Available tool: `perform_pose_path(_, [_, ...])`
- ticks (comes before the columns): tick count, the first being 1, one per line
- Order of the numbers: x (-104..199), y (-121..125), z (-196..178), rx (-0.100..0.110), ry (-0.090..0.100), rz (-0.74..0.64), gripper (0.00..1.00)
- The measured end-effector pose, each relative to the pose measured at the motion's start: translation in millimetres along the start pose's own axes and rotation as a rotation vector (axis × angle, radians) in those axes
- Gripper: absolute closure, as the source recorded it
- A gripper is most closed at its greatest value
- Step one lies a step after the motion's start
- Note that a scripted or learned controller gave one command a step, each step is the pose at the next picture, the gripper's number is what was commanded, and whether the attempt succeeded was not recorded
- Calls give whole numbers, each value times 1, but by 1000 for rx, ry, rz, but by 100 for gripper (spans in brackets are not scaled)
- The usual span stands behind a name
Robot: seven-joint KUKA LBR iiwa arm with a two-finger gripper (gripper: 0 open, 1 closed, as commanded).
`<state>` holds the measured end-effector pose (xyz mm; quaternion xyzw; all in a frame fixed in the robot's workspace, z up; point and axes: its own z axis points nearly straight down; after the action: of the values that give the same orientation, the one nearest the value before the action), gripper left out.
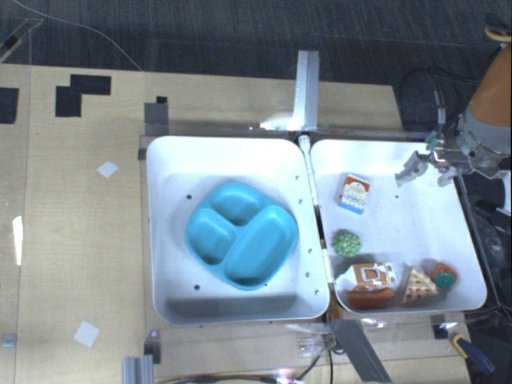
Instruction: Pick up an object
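The tool (426, 166) hangs over the upper right part of the right bin (400, 206), reaching in from the right edge; its two fingers stand spread apart with nothing between them, so no grasp has been made yet. The candidates lie in that bin: a small white and orange carton (354, 193) sits nearest, just left of and below the tool; a green knobbly ball (346, 242) lies below the carton, near the divider; along the bottom wall a brown and white packet (370, 283), a wedge-shaped piece (417, 286) and a small red and green toy (444, 276) crowd together, which would make a clean grip there harder. The left bin (172, 214) holds a blue divided tray (240, 234); the table (72, 238) around both is pale wood. The carton looks the easiest target, standing apart from its neighbours.
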<state>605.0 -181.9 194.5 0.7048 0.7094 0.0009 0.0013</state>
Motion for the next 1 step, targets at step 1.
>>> perform_pose_path(1, [49, 65, 48, -1, 0, -71, 0])
